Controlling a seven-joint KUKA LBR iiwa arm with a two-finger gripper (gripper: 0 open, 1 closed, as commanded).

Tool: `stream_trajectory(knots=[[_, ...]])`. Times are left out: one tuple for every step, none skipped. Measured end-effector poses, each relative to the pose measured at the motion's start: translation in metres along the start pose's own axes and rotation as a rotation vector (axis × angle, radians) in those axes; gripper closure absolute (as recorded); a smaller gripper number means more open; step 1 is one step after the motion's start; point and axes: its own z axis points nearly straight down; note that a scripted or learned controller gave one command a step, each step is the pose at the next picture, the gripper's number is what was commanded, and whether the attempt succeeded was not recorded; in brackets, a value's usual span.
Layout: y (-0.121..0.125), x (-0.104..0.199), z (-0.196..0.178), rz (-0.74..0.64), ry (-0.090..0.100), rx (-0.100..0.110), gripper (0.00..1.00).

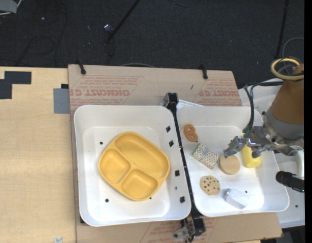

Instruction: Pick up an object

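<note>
Desk [29, 156]: light wood, carrying two white bins side by side. Left bin [87, 135]: holds yellow divided plate [134, 165]. Right bin [270, 199]: holds loose items. Arm [290, 105]: enters from right, over right bin. Gripper [243, 148]: above bin's right half, finger state cannot tell. Yellow block [252, 157] and tan disc [230, 165] just beside gripper. Patterned packet [205, 156], cookie [210, 185], grey piece [235, 197], pretzel [190, 132]: scattered left and front.

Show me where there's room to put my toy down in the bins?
Left bin: bare strips ring the yellow divided plate, widest along the top. Right bin: bare by the top wall, above the pretzel. Crowded mid-bin: patterned packet, tan disc, yellow object, cookie, grey block.
</note>
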Motion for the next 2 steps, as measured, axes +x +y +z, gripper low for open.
stream_trajectory(knots=[[0.003, 0.0, -0.007, -0.002, -0.002, -0.012, 0.0], [-0.005, 0.0, 0.041, -0.002, -0.001, -0.008, 0.0]])
